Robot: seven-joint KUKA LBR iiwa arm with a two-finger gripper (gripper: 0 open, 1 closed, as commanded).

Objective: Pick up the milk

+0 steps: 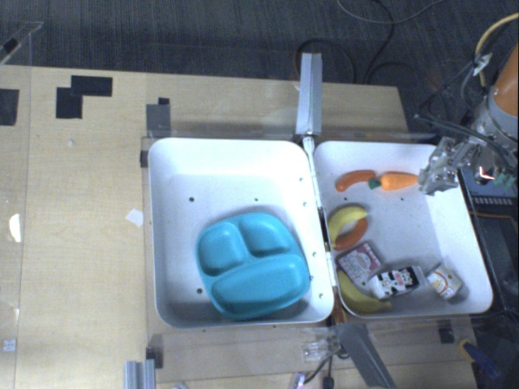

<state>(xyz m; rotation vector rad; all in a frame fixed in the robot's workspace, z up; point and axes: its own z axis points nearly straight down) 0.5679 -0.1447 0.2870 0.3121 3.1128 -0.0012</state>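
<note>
Lying on its side near the front edge of the right bin (478, 254), the milk (395, 280) is a small carton with black-and-white cow patches, and you can see it rests partly on a yellow banana (361, 298) that curves along the bin's front-left corner. Just to its left and a little behind, touching or nearly touching it, sits a pinkish packet (359, 260). To its right, just beside it, you have a small white can (444, 283) with an orange mark, tipped over.

Look farther back in the same bin and you find a yellow-and-orange piece of toy food (348, 224) against the dividing wall, then an orange sausage shape (355, 180) and a carrot (396, 181) lying end to end near the back.

The gripper (436, 183) hangs over the bin's back right part, its tips just beside the carrot's right end, well apart from the milk, which lies toward the front and a bit to the left of it. Nothing sits between its fingers; how wide they stand you cannot tell from this slant.

Over in the left bin (166, 241) lies a blue divided plate (253, 263).
</note>
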